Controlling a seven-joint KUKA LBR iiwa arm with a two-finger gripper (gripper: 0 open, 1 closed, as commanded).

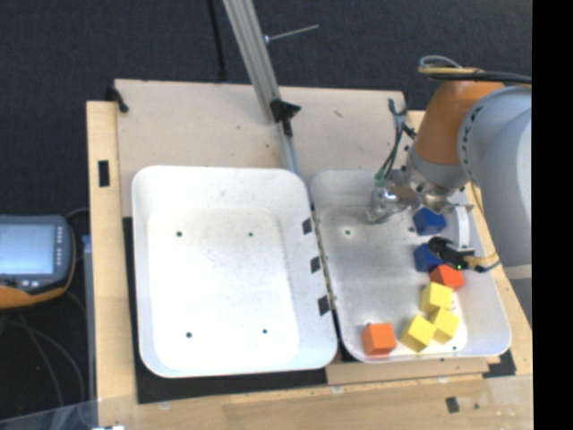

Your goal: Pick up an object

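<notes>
Blue block (428, 219) just beside end effector (383, 206)

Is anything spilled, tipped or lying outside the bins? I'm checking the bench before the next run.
Nothing stands out. The blocks, an orange one, yellow ones and blue ones, all lie inside the right bin, crowded along its right side below the gripper. None lies on the bench.
</notes>
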